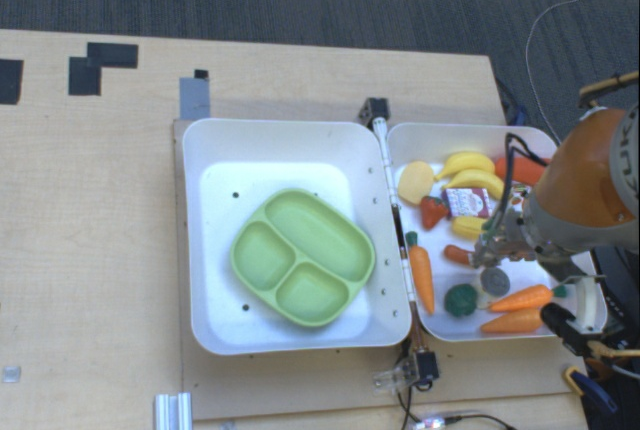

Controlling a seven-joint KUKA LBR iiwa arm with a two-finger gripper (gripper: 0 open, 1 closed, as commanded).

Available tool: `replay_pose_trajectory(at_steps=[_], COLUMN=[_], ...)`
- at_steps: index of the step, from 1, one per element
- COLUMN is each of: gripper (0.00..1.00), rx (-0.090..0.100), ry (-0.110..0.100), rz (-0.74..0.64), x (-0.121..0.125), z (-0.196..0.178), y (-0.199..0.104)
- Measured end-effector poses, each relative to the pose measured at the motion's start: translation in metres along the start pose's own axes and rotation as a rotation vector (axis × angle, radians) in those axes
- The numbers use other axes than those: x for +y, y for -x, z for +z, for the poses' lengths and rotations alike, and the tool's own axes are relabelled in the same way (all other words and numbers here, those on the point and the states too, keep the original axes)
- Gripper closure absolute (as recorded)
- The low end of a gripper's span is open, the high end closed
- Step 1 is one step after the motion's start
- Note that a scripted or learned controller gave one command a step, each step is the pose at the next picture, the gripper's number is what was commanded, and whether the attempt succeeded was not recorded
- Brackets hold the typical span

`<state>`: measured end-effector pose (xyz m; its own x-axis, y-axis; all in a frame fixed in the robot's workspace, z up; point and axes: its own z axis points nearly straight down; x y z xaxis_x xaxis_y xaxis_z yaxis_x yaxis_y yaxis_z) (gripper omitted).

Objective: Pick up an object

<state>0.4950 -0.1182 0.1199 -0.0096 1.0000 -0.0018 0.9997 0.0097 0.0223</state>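
Note:
The right bin holds several toy foods. Yellow bananas and a pale lemon lie at its far side, with a red-and-white packet and a red piece nearby. One carrot lies along the left wall. A green round piece and two more carrots sit at the near side. My gripper hangs low over the bin's middle, above a small red piece and a grey disc. The wrist hides what lies under it.
The left bin carries a green divided plate with three compartments. A clamp stands at the far end of the wall between the bins. Cables and a clip lie at the bench's near edge.

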Motion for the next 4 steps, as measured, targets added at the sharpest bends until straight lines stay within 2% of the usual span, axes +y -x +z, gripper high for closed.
replay_pose_trajectory(at_steps=[1, 2, 3, 4], gripper=[1.00, 0.00, 0.00, 0.00], rx=[0.003, 0.002, 0.000, -0.006], ry=[-0.017, -0.020, -0.020, -0.002], rz=[0.003, 0.004, 0.006, 0.004], x=[0.095, 0.094, 0.136, 0.106], z=[-0.064, -0.063, 0.013, 0.031], y=[-0.071, -0.070, 0.012, -0.021])
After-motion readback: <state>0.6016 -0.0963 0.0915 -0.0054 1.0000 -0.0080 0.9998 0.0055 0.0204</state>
